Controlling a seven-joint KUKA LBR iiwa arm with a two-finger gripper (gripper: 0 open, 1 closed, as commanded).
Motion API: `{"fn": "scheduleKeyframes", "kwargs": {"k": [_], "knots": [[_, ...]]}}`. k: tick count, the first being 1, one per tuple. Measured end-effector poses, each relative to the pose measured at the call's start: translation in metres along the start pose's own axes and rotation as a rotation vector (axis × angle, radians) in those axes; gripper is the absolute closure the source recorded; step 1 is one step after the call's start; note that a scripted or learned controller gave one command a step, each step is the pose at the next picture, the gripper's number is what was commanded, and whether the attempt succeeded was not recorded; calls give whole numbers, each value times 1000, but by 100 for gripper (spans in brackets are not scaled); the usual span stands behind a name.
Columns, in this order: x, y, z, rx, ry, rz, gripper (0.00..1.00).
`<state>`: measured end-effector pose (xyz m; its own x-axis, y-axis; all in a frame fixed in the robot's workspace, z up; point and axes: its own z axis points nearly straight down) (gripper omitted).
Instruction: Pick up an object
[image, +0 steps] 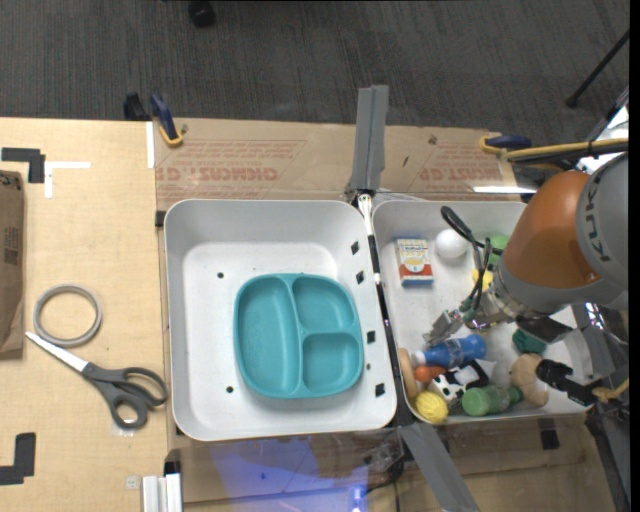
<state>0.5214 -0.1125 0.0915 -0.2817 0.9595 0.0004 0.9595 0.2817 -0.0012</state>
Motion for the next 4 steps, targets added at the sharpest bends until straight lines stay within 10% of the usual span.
{"fn": "scheduleKeyframes", "kwargs": {"k": [1, 2, 3, 4], "knots": [[24, -38, 0, -1, 0, 39, 0], [22, -35, -12, -14, -7, 42, 100], [80, 6, -145, -1, -2, 98, 100], [-5, 27, -66, 2, -1, -77, 100]]}}
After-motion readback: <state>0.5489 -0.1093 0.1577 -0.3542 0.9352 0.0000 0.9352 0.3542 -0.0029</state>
